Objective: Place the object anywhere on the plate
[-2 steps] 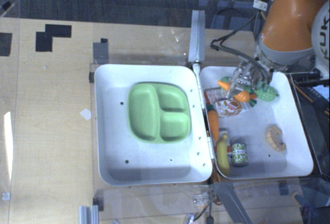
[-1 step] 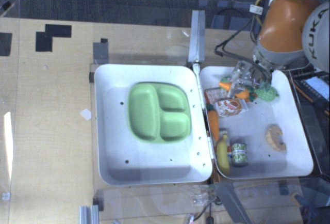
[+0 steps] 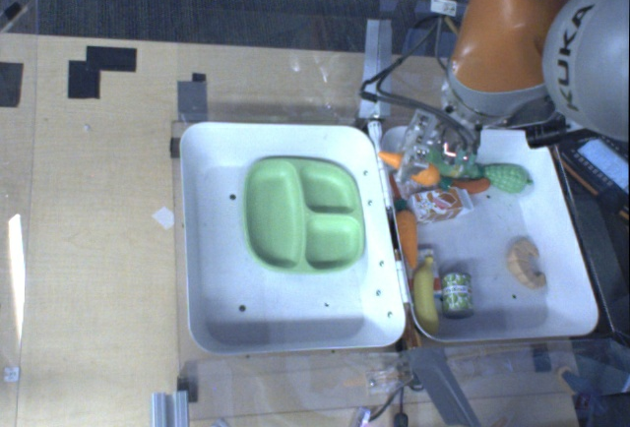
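Field notes, near edge to far.

Nearest, at 6 o'clock of the right bin: small can upright, yellow banana-like piece just beside it along the bin's left wall. Toward 3 o'clock, a tan ring-shaped item, well apart from the rest.

Mid-field, left bin: green plate with three compartments, lying roughly central, nothing seen on it. Task therefore judged not yet done.

Farther, at 10 to 11 o'clock of the right bin: clutter of small things, namely a printed packet, a carrot along the divider, orange pieces and a green toy touching or overlapping. Which one counted as the object could not be told; likely one from this heap, directly beneath the claw.

Handling, as judgement: all looked light, probably plastic toy food; packet soft and flat, hard to pinch; rounded pieces smooth, apt to slip. Best taken across the narrow middle, clear of neighbours.

Farthest: arm entered from 3 o'clock, orange band above the wrist, wrist pitched steeply down over the heap. Claw low among the items; whether open or closed could not be told, nor anything seen gripped.
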